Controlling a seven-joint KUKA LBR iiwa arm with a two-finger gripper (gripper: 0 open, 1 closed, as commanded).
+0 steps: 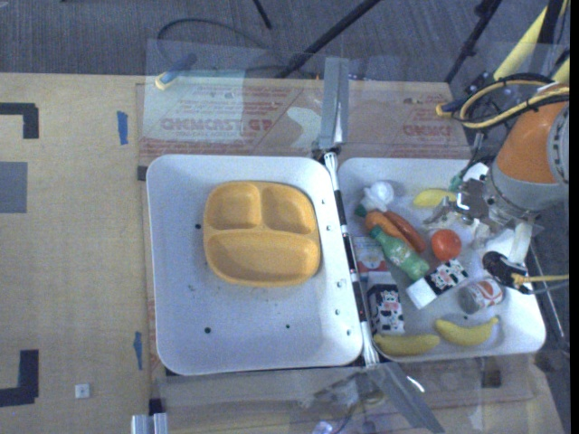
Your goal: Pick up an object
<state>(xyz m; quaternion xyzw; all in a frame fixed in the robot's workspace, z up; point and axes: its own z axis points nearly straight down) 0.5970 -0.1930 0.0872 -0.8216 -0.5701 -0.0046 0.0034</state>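
Over the right bin [534,333] you see the arm's orange-banded wrist [534,147] reaching in from the right, with the gripper [463,202] low near the bin's far right part. You cannot tell from this slant how its fingers stand; nothing shows between them. Just beside it lie a red tomato [445,243] and a small yellow piece [432,197], perhaps a lemon. Toward the bin's middle you find a carrot [398,227] touching a green bottle [401,252], and a white object [378,193] at the far edge. Two cow-patterned cartons [387,310] sit lower down, and two bananas [467,332] lie along the near wall. Your left bin [181,333] bears a yellow divided plate [261,232].
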